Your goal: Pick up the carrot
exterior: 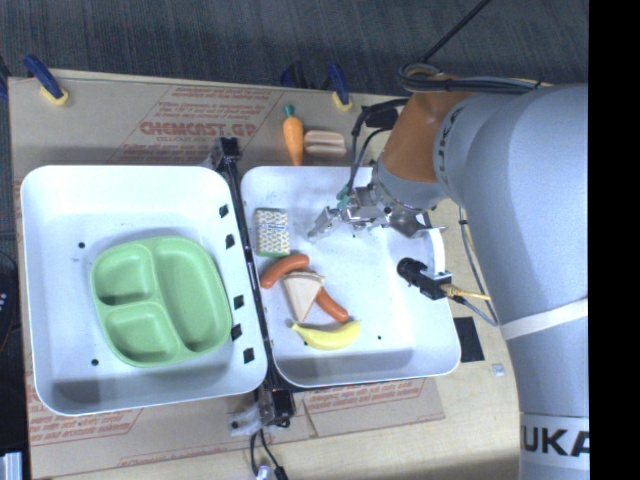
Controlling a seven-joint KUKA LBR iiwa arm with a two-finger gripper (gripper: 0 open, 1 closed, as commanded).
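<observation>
Grey arm (520,228) reaches in from the right, covering the right bin's far right side. Left bin (50,298) holds a green divided plate (160,298). Right bin (400,353) holds a sausage (285,268), a wedge-shaped piece (303,293), a banana (328,336) and a small textured block (271,231). Gripper (325,223) hangs over the bin's upper middle, jaws slightly apart, nothing between them. Carrot (292,138) lies outside the bins on the cardboard, just beyond the right bin's far rim, beside a tan block (324,145).
</observation>
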